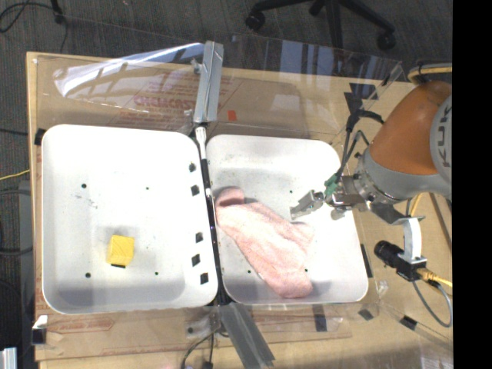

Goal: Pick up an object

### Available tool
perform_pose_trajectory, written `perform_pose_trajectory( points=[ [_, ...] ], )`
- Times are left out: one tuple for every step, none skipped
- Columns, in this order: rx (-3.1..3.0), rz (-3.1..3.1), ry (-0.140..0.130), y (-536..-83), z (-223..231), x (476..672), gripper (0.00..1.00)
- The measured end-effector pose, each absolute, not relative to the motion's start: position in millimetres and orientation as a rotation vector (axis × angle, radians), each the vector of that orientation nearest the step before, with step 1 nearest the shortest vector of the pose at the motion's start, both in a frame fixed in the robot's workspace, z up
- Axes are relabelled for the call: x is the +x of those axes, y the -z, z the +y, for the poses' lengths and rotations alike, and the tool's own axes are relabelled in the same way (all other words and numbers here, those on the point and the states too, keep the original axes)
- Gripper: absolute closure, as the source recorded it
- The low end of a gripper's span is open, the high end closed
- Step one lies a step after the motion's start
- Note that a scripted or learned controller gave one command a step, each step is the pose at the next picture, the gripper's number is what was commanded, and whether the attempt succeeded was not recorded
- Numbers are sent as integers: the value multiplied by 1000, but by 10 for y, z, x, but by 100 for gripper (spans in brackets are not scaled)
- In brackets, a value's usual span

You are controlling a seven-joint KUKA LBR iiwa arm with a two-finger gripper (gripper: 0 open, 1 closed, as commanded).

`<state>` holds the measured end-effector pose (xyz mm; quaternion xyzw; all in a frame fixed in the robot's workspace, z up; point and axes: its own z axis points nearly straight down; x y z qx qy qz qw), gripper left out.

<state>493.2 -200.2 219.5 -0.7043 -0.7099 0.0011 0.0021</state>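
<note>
A pink cloth (265, 241) lies crumpled in the right bin (323, 156), stretching from near the divider down to the front right. A small yellow block (121, 250) sits in the left bin (92, 152), near its front. My gripper (321, 207) hangs over the right bin just past the cloth's upper right edge, reaching in from the right. It is open, and nothing is between its fingers (307, 204).
A metal rail (206, 83) runs back from the divider between the bins. Clear plastic sheeting (131, 75) covers the bench behind the left bin. The arm's grey and orange body (411, 144) looms over the right bin's right rim.
</note>
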Motion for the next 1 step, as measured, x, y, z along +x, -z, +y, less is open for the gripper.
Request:
perform_pose_trajectory(
  points=[
    [-2111,-2333,5,-949,-2101,5081,0]
  ],
)
